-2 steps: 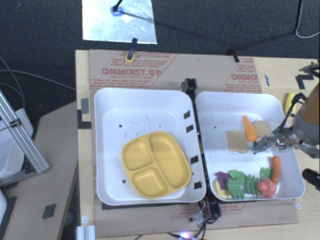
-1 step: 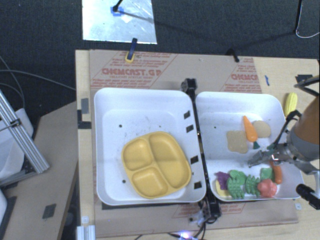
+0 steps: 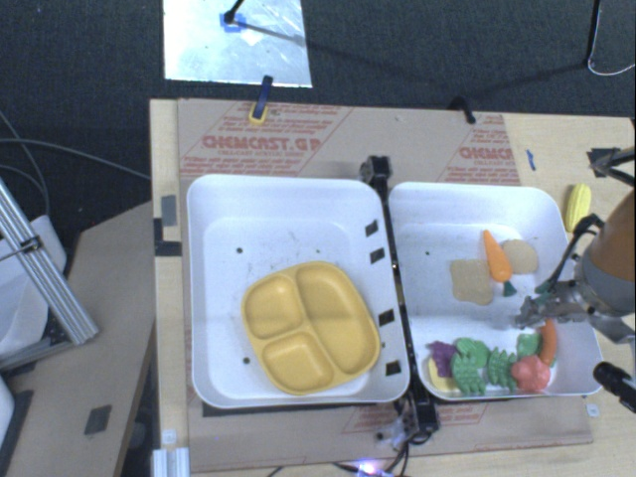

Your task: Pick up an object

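"CHEMCAST GP" in red, twice, on the brown sheet (image 3: pixel 338 132) under the bins

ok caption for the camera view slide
Gripper low in the right bin beside toy food; yellow divided plate sits in the left bin.

Left bin (image 3: pixel 214 207): the yellow divided plate (image 3: pixel 311 324) fills the near centre; the far half and left edge offer clear passage. Right bin (image 3: pixel 467 207): toy food crowds the near edge (image 3: pixel 487 364) and the middle near the right wall (image 3: pixel 494 261); the far-left corner stands open.
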`<state>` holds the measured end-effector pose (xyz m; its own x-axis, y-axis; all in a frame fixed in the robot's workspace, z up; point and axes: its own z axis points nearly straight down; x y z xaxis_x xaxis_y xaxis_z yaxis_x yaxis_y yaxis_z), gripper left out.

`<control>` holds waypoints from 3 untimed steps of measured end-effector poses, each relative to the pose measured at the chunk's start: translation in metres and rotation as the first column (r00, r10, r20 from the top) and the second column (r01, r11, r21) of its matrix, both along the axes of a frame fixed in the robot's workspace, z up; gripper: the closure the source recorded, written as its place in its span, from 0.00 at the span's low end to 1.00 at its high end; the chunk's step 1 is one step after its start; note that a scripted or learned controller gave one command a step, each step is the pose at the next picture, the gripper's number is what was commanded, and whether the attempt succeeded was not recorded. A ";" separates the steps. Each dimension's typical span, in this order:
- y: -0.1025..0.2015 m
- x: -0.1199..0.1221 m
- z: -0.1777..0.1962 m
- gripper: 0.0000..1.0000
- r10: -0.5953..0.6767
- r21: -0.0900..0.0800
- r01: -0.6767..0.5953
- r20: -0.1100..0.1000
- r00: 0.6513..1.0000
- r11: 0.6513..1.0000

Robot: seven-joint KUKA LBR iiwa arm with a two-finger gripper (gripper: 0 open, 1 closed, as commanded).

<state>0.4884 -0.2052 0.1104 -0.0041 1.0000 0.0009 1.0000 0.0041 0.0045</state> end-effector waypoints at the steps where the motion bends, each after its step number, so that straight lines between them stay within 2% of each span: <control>1: 0.000 0.044 -0.027 1.00 0.002 -0.002 -0.002 -0.001 1.000 1.000; 3: -0.001 0.044 -0.004 1.00 0.006 -0.003 -0.006 0.003 1.000 1.000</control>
